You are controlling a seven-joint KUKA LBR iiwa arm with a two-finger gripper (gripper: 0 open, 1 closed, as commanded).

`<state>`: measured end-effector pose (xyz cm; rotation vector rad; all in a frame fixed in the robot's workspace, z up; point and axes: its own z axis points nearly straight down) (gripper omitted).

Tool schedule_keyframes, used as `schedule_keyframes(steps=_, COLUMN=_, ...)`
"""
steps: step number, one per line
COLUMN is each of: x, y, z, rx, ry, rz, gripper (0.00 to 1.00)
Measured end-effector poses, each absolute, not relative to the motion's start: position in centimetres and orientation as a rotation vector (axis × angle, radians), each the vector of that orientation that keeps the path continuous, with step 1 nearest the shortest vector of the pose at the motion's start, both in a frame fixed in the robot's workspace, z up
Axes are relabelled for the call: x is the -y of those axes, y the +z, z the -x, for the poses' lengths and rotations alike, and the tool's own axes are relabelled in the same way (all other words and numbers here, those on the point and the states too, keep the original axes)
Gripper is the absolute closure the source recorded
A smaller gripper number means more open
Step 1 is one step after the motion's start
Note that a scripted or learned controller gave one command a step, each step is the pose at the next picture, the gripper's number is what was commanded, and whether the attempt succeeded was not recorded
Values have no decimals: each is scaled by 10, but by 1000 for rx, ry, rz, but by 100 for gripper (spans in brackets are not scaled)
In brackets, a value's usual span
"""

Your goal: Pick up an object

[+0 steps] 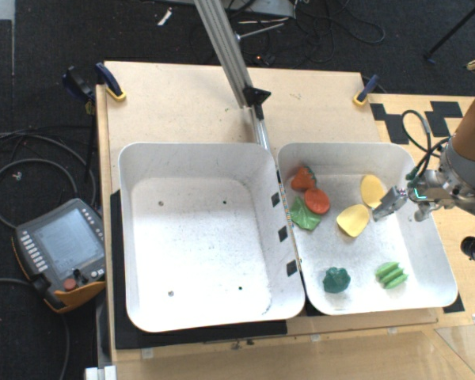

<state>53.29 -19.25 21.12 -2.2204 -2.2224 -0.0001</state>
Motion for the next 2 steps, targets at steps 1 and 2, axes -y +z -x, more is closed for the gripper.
schedule_keyframes(steps=1, x=191, y=148, z=-537, rx=2217, ry=5, rz=2218, gripper=0)
schedule_keyframes(steps=2, x=190, y=95, z=-536, rx=2219, ry=2, rz=2221, gripper=0)
